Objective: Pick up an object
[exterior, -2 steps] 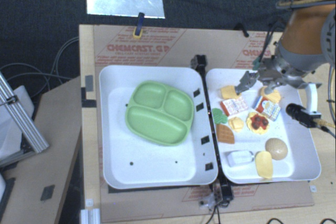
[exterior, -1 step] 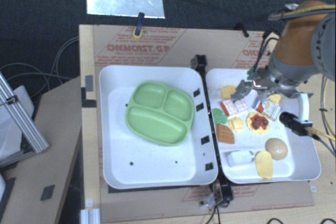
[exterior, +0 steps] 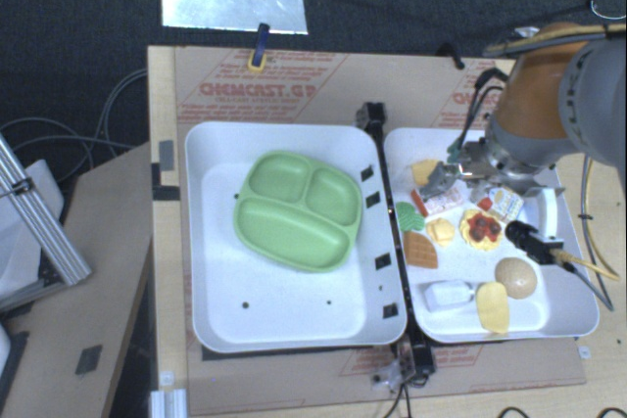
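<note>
- Sitting nearest the camera, at the front of the right bin (exterior: 578, 313), are a yellow piece (exterior: 494, 306) and a tan ball (exterior: 516, 276), touching each other, with a pale flat packet (exterior: 448, 294) just beside them on the left.
- Further back in that bin, small things are lying crowded: an orange waffle-like wedge (exterior: 421, 251), a green scrap (exterior: 410, 216), a small yellow block (exterior: 442, 231), a red-and-yellow piece (exterior: 481, 227), a printed card (exterior: 506, 205) and another yellow piece (exterior: 423, 172) near the back wall.
- The gripper (exterior: 453, 170) is hanging over the back-left part of this pile, close to the rear yellow piece and a red-and-white item (exterior: 438, 201).
- Tool state: cannot tell how far open it is; nothing is visibly sitting between its tips, so I am not recording a hold.
- The left bin (exterior: 211, 240) is carrying a green divided plate (exterior: 298, 209), well apart from the arm.
- Judgement: the step in hand is the descent onto one item from the pile.
- To do it well, the tool should be centring on a single piece with free sides; the rear yellow piece looks like the nearest candidate.
- Risk: neighbours are touching, so tips landing off-centre may be nudging two things or closing on none.
- Lifting straight up and checking that something is riding between the tips would be confirming the pick.
</note>
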{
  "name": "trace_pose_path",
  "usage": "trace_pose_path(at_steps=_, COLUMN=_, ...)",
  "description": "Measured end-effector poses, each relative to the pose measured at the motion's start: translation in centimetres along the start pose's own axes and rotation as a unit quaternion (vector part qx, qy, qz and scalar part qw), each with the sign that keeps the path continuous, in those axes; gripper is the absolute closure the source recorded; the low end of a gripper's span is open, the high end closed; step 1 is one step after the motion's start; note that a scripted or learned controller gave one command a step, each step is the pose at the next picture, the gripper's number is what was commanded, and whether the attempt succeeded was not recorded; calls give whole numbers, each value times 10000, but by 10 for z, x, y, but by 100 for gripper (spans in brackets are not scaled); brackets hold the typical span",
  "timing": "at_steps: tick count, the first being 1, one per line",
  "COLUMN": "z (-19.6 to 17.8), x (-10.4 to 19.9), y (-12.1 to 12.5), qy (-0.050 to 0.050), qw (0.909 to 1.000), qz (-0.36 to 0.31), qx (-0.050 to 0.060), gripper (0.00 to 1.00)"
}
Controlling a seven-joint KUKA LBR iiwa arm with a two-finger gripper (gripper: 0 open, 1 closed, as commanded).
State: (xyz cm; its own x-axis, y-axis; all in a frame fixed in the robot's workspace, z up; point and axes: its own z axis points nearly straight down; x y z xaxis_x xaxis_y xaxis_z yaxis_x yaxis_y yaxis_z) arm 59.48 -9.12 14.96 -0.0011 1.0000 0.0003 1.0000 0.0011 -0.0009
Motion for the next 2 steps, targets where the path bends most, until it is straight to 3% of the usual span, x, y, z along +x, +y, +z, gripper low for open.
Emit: trace_pose_path(at_steps=2, z=64, x=-2, y=3, qy=-4, qw=10000, qz=4, qx=-17, gripper=0)
